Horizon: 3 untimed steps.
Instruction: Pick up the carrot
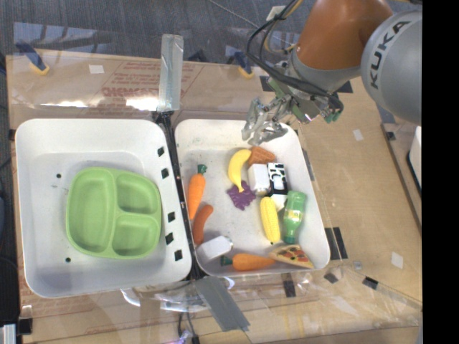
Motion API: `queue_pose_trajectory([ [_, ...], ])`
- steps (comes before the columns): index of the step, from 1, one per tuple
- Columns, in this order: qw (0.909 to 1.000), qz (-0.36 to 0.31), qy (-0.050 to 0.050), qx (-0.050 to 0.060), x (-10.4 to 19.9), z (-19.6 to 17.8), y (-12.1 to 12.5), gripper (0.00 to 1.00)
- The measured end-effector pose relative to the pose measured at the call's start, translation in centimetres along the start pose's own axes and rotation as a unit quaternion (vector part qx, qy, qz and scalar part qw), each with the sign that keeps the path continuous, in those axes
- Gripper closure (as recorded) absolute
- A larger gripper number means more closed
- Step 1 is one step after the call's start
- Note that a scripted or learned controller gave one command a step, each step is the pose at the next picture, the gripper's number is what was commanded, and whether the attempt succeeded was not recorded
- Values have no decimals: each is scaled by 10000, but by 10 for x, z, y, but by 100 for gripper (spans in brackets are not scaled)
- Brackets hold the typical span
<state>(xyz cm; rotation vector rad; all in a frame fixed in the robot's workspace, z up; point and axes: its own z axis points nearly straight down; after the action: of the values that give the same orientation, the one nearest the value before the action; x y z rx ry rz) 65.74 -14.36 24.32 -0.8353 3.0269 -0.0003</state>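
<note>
Above the far rim of the right bin (pixel 313 192) hangs the gripper (pixel 262 126), its metal fingers pointing down over the bin's back wall; whether they are spread or closed I cannot tell, and nothing shows between them. Behind it the arm (pixel 387 49) carries its orange band, and the grey casing reads "KUKA" in dark letters.

The carrot (pixel 195 194) lies against the right bin's left wall, green stem toward the far side, well apart from the gripper. Just below it sits a shorter orange piece (pixel 202 221), and a second carrot (pixel 251 261) lies along the near wall, beside a white block (pixel 215 247) and a pizza slice (pixel 292 255).

Near the gripper, at the back of the bin, a banana (pixel 238 165) curves beside an orange-brown piece (pixel 262 153). A white box (pixel 258 178) and a black-and-white carton (pixel 277 177) sit next to it; the carton's print is too small to read. Purple grapes (pixel 242 196) lie in the middle, with a corn cob (pixel 270 219) and a green bottle (pixel 293 216) side by side to their right.

The left bin (pixel 36 142) holds a green divided plate (pixel 113 211). The cardboard (pixel 129 84) behind the bins bears faint red printing that cannot be made out.
</note>
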Motion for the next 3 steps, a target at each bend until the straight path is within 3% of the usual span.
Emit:
queue_pose_trajectory([
  [1, 9995, -321, -16, 15, -8, -28, 13, 100],
  [2, 9978, -664, 5, -5, -14, -20, 24, 100],
  [3, 9949, -1007, -13, 14, -6, -17, 8, 100],
])
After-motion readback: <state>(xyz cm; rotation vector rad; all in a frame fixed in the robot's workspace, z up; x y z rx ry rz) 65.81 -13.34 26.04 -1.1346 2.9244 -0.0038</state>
